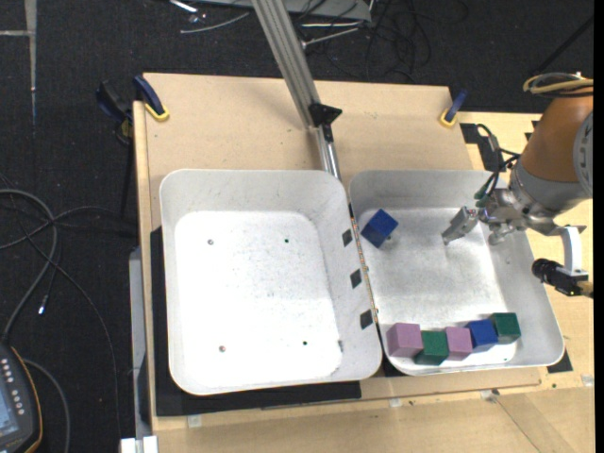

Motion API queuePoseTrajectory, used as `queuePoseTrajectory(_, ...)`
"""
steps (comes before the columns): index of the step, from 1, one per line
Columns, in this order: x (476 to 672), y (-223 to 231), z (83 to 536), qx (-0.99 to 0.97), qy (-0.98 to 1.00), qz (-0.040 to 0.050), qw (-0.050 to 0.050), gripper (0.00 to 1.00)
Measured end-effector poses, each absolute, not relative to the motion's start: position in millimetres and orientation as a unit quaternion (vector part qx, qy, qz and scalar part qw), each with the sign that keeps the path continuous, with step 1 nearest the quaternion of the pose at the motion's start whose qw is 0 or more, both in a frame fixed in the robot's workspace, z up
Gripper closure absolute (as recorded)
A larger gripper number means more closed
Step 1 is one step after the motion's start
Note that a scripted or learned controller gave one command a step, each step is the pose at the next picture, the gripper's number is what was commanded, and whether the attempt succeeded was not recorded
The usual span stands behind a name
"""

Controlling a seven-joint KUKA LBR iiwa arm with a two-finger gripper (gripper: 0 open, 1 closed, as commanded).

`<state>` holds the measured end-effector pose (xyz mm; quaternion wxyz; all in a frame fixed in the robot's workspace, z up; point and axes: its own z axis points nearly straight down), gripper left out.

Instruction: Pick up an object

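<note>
I've got the gripper (469, 223) with fingers spread, nothing in it, and that blue cube (379, 226) looks light and rigid, so I'd pinch its flat sides.

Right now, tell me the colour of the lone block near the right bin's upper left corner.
Blue; the lone block shows best in the camera view.

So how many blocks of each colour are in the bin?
Blue blocks: 2, one alone near the bin's left wall and one in the front row
Purple blocks: 2
Green blocks: 2
Total: 6 blocks, all in the right bin
</note>
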<state>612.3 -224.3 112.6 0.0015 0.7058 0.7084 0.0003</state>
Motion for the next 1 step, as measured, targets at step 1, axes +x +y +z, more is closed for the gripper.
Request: queuePoseTrajectory(1,603.6,-220.9,233.2,0.706,0.708,0.0021,0.005,0.00)
